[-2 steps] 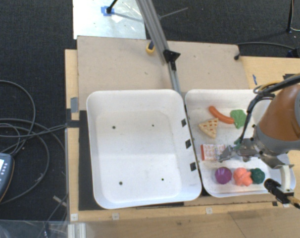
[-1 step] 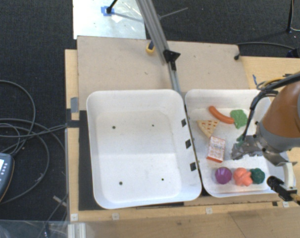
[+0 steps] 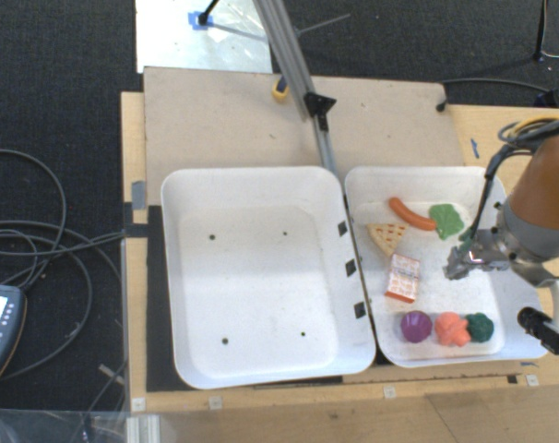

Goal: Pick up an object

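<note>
My gripper (image 3: 463, 260) hangs low over the right bin (image 3: 473, 181), near its right side, below the orange wrist band. Just up and left of it lies a green leafy toy (image 3: 447, 220), touching an orange sausage (image 3: 409, 211). A tan wedge-shaped slice (image 3: 386, 237) and a red-and-white carton (image 3: 403, 278) lie to the gripper's left. Along the bin's front sit a purple round toy (image 3: 415, 326), an orange toy (image 3: 453, 329) and a dark green broccoli-like toy (image 3: 480, 327). I see nothing held in the gripper.
The left bin (image 3: 183, 275) stands beside the right one, with black clips along the shared rim (image 3: 350, 268). A grey pole (image 3: 293, 53) slants over the back of the bench. Cables trail on the floor at left.
</note>
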Controlling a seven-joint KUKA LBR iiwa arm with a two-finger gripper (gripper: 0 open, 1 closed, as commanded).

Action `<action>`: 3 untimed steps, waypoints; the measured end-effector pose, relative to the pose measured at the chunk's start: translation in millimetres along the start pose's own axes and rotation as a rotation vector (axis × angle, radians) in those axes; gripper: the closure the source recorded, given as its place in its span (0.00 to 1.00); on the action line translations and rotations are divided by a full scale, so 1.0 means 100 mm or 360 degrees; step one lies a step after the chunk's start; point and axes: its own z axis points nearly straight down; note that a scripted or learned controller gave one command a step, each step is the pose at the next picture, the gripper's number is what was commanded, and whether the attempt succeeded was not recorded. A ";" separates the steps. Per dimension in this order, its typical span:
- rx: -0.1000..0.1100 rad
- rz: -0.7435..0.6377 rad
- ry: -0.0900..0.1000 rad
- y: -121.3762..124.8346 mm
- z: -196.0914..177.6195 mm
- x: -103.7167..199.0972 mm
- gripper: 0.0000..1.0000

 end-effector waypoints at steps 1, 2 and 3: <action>-0.0001 0.0001 -0.0001 0.02 -0.53 -0.11 1.00; 0.0004 0.0000 0.0001 0.03 -0.70 -0.12 1.00; 0.0006 -0.0009 0.0005 0.27 -0.62 0.40 1.00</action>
